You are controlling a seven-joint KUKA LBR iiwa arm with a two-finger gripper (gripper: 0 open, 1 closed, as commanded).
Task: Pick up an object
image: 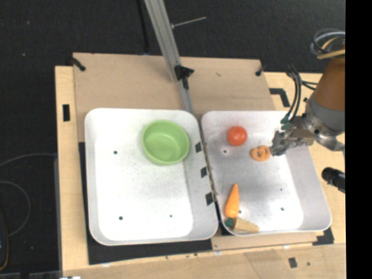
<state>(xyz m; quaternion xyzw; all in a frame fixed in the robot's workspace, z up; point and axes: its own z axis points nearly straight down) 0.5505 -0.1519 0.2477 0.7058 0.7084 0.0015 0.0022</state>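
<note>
In the right bin [302, 202] lie a red tomato-like ball [236, 135], a small orange ring-shaped piece [260, 153], an orange carrot [232, 200] and a tan wedge [246, 226] at the front edge. My gripper [279, 145] hangs low over the right bin, just right of the orange ring and close to touching it. The fingers are dark and small in the camera view, and nothing shows between them.
The left bin [116, 214] holds a green bowl [166, 142] near its back right. A grey metal pole [165, 36] slants up from between the bins. The grey arm with its orange band [332, 92] comes in from the right.
</note>
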